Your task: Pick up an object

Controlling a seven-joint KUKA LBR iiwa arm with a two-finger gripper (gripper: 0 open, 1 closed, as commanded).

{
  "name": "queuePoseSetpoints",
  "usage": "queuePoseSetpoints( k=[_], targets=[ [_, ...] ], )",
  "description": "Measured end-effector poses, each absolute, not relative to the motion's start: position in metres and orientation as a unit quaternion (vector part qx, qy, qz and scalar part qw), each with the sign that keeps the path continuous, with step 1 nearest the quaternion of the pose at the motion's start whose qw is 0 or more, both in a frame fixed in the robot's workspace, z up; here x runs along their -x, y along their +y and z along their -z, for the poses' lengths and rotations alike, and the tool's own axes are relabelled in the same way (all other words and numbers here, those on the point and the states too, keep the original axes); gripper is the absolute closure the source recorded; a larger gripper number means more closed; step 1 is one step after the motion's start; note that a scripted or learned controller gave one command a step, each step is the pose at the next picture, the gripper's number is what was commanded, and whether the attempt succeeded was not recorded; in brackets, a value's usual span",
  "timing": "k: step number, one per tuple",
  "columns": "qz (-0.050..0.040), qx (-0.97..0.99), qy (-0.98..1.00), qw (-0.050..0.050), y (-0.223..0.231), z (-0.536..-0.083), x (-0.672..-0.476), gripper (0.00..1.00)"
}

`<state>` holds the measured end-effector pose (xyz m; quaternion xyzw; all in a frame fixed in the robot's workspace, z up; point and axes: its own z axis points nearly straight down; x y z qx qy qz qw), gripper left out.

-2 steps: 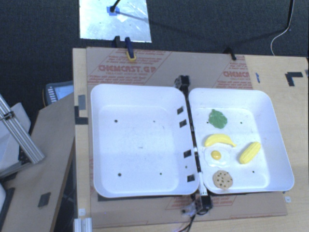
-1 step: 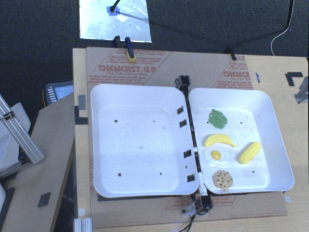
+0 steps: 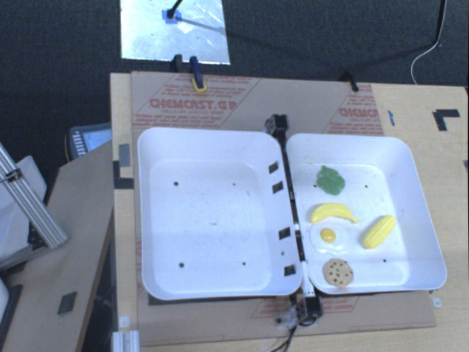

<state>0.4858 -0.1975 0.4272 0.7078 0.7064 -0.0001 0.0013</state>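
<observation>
Camera view, slanted look down on two shallow white bins set side by side on a printed board (image 3: 192, 103). Gripper: whether released or clenched cannot be told. Candidate items for pick-up, five in all, lie in the right bin (image 3: 352, 142), gathered toward its left and near side. Item 1, green leafy piece (image 3: 330, 180): farthest back, lumpy, probably light moulded plastic; judged best taken across its bumpy body, where there is some purchase. Item 2, banana (image 3: 333, 213): curved and smooth, likely stiff and a little slippery; take across the narrow middle of the curve. Item 3, fried egg (image 3: 327, 235): flat white disc with raised yolk, just in front of the banana and touching or nearly touching it; low profile, judged hard to get hold of and crowded by its neighbour. Item 4, corn cob (image 3: 379, 231): stubby yellow cylinder lying at a slant, apart from the rest on the right; probably rigid, light and ridged, and the easiest candidate, taken across its short axis at mid-length. Item 5, cookie (image 3: 338, 272): flat speckled disc near the front wall, just in front of the egg; thin, so likely to slip out unless taken by its edges. None looks heavy or fragile. The left bin (image 3: 212, 218) shows bare white floor with a few small dark dots. A row of dark clips (image 3: 282, 211) runs along the seam where the two bins meet.
</observation>
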Motion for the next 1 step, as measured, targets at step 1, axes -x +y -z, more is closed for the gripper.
queuePoseSetpoints(
  k=[1],
  targets=[
    [-0.0016, -0.705, 0.709, 0.004, -0.1954, -0.4399, -0.488, 1.0]
  ],
)
